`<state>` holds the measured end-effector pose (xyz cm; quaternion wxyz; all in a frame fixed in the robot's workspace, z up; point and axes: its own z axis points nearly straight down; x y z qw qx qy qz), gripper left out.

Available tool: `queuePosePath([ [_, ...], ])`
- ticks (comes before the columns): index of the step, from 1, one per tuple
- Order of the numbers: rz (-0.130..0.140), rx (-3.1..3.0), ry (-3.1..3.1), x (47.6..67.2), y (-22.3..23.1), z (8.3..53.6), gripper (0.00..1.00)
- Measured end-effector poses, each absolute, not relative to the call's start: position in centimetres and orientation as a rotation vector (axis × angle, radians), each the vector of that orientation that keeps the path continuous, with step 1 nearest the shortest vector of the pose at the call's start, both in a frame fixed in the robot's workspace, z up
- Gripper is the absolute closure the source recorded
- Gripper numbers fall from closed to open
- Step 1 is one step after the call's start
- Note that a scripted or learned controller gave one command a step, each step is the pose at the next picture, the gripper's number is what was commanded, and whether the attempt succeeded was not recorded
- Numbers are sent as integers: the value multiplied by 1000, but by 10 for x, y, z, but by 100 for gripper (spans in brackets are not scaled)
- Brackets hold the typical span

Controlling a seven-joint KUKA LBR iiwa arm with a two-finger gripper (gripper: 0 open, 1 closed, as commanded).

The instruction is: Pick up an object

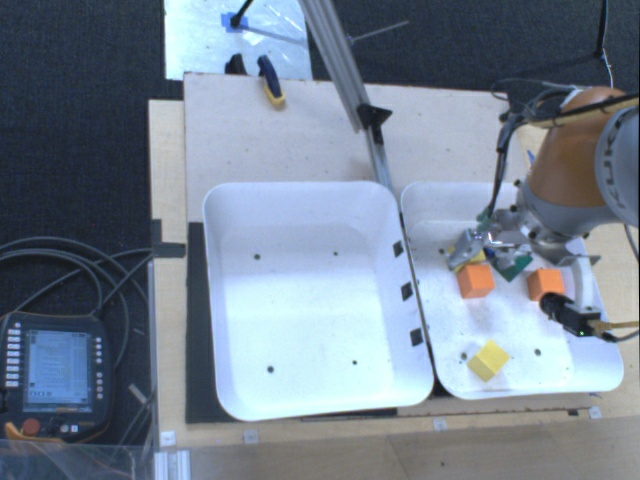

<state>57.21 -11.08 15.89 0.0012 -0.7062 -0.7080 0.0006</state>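
**Arm low over the right bin, tool hard to read among the blocks**

The desk fills most of the view, a pale board on dark carpet, with its near edge cut off at the bottom. On it lie two white bins side by side. The left bin is the larger in the view. The right bin has its far right corner covered by the arm.

The arm comes in from the right, its orange band and grey shell partly cut off by the picture's edge. It hides the bin's upper right part and whatever lies under it. A metal pole slants down from the top edge to the gap between the bins.

At lower left a pendant with a lit screen sits on the floor, its cables looping off the left edge.

The tool hangs low in the right bin, a tangle of grey metal and green parts. Whether it is spread or pressed together cannot be told, as the parts blur together.

Just below the tool lies an orange block, close to or touching it; which one cannot be told. A second orange block sits to its right, partly tucked under the wrist. A yellow block lies apart, near the bin's front rim.
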Motion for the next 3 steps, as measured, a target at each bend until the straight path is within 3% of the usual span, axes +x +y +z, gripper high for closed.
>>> queuePosePath([
  [1,2,-2217,-2221,572,-111,107,0],
  [2,-2,-2219,-2227,573,-111,120,100],
  [3,-5,-2220,-2229,578,-108,164,100],
])
